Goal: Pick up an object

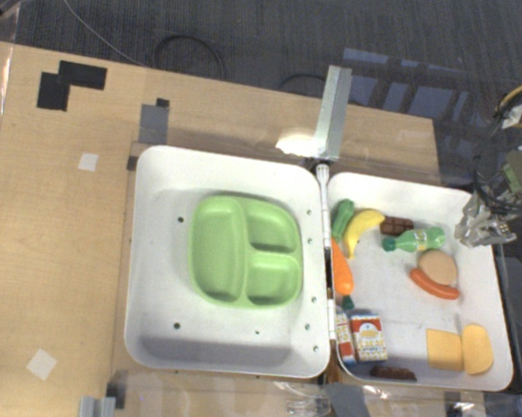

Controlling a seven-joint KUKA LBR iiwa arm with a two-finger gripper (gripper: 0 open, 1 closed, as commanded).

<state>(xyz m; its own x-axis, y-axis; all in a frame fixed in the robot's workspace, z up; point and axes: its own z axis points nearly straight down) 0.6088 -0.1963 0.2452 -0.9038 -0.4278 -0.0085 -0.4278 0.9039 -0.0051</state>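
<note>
My gripper [481, 227] hangs over the far right corner of the right bin [499, 308], just right of a green bottle [419, 239]. Nothing shows in its grasp. The bin holds several toy foods: a banana [362, 230], a green vegetable [342, 217], a carrot [342, 272], a brown bar [396, 226], a hot dog with a bun [437, 274], a red carton [368, 338], a yellow cheese block [444, 349] and an orange-yellow piece [477, 349].
The left bin [155, 265] holds a green divided plate [246, 252]. A metal post [333, 113] stands behind the divider between the bins. A small dark item [398, 372] lies at the right bin's front rim. Cables hang at the upper right.
</note>
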